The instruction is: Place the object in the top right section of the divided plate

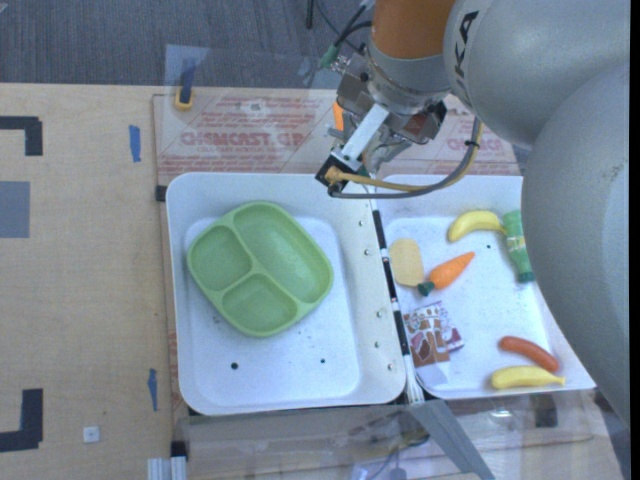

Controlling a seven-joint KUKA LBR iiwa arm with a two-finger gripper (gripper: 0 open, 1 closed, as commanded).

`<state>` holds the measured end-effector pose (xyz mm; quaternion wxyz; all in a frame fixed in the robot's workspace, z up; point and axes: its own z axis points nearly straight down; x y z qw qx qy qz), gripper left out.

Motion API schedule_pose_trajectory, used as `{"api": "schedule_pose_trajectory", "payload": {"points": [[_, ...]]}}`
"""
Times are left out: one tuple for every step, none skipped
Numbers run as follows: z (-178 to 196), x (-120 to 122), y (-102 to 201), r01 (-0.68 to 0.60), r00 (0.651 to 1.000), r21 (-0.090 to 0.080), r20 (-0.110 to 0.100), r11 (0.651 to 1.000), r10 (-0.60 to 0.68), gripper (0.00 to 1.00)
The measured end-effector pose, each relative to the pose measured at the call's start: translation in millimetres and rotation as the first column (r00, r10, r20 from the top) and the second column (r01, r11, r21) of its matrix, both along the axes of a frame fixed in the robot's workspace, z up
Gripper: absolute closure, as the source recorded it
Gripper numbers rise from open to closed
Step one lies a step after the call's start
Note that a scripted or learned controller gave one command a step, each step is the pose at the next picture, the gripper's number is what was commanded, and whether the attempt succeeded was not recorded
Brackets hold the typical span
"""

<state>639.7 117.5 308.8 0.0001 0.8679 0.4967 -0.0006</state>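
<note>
Divided plate (285, 253): green, three sections, one large and two smaller; it lies flat in the left bin (300, 368), toward that bin's left and back, turned at a slant to the bin's walls.
Object to place: I cannot tell which one is meant; the loose things all lie in the right bin (480, 308), apart from the plate.
Gripper (400, 133): hangs over the back rim where the two bins meet, above neither the plate nor any loose thing; from this view I cannot tell whether it is released or clenched, and I see nothing in its grasp.
Pale yellow piece (406, 263): flat and rounded, near the right bin's left wall.
Carrot (450, 270): orange with a green end, just beside the pale yellow piece, tilted.
Upper banana (475, 224): yellow, curved, toward the back of the right bin.
Green bottle (515, 245): lies just right of the upper banana, close to the arm's edge.
Printed packet (432, 333): flat, at the front left of the right bin.
Red sausage (528, 350): at the front right, just above the lower banana (525, 377).
Arm (540, 68): grey, with an orange band (420, 3); it enters from the right and covers the right bin's far corner.
Tabletop (80, 268): pale wood, with blue tape marks, bearing both bins.
</note>
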Motion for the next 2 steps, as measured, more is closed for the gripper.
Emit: {"api": "schedule_pose_trajectory", "payload": {"points": [[-117.4, -71.6, 33.8, 0.349, 0.937, -0.001, -0.006, 0.937, -0.349, 1.0], [-4.1, -2.1, 81.0, 0.49, 0.872, 0.003, 0.002, 0.872, -0.49, 1.0]]}}
